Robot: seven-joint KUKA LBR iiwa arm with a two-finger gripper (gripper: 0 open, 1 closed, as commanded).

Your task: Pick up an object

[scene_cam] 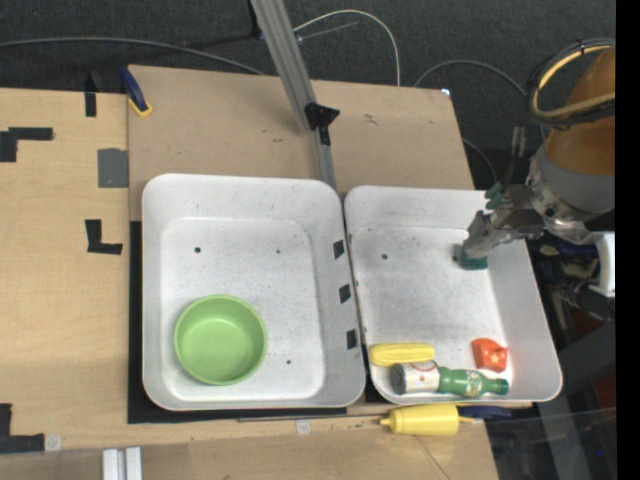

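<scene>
Teal object (470, 260) sat on the right bin's (420, 213) floor near its right wall, right under the hand (478, 244). Hand's tips were down at it; can't tell if they were released or clenched, or gripping it. Same bin, front edge: yellow corn cob (402, 353), green bottle (450, 380) lying flat just beside it, orange piece (488, 353) near the right corner. Left bin (240, 193) held a green bowl (220, 339) front-left. Yellow bottle (422, 420) lay on the bench (60, 268) in front of the right bin.
</scene>
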